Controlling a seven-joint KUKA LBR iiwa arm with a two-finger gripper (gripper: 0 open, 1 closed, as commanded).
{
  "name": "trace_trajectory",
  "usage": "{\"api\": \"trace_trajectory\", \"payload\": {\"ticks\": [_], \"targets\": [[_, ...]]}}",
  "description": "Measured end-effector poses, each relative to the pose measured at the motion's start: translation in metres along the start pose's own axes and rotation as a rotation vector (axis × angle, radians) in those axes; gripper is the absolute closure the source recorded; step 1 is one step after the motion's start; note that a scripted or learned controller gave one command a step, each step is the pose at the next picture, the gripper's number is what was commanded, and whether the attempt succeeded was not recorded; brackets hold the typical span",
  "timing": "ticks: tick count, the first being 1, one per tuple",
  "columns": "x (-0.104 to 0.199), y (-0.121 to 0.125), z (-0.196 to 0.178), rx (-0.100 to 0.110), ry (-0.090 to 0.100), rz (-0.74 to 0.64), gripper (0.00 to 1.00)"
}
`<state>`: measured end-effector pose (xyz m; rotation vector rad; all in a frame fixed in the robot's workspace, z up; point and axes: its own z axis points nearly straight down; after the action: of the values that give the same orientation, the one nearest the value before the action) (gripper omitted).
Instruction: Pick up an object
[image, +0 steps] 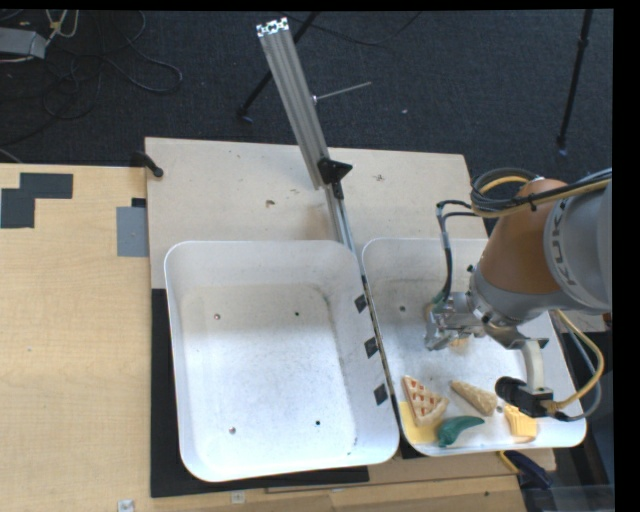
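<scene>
Grey metal marks the claw (447, 328), low inside the right bin (400, 275), near that bin's middle and a little toward its right wall. Whether it is wide or narrow I cannot tell: the wrist and the orange band (515, 245) above it crowd the spot, and the tip is a small blur of metal. A pale, yellowish scrap shows right at the tip, but it is too small to name, and nothing can be made out as gripped.

So, as a judgement, the pick is not done. The arm is down at bin level, which suits a reach or a closing step, yet no object is visibly lifted. Left to do: get a thing between the tips, close, and raise it clear of the bin.

All the likely objects lie in the right bin, along its near edge, in front of the claw and apart from it. Closest is the waffle-patterned wedge (424, 398), toward the bin's near-left corner. Just beside that, toward the near rim, lies the green curved piece (459, 428). To the right of the wedge sits the tan cone-shaped piece (474, 396), and further right, by the near-right corner, the yellow block (519, 424), partly under a black fitting on the arm's cabling.

The left bin (200, 262) stands touching the right bin's left wall.
</scene>
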<state>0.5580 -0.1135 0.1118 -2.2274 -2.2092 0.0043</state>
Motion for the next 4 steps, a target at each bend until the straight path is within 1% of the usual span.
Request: {"api": "trace_trajectory", "payload": {"ticks": [1,2,3,4], "targets": [[-0.011,0.003,-0.056,-0.007,-0.002,0.000,1.00],[-0.019,-0.004,-0.114,-0.008,-0.002,0.000,1.00],[-0.020,-0.004,-0.139,-0.006,-0.001,-0.009,1.00],[0.032,0.004,-0.143,-0.004,0.001,-0.013,1.00]]}}
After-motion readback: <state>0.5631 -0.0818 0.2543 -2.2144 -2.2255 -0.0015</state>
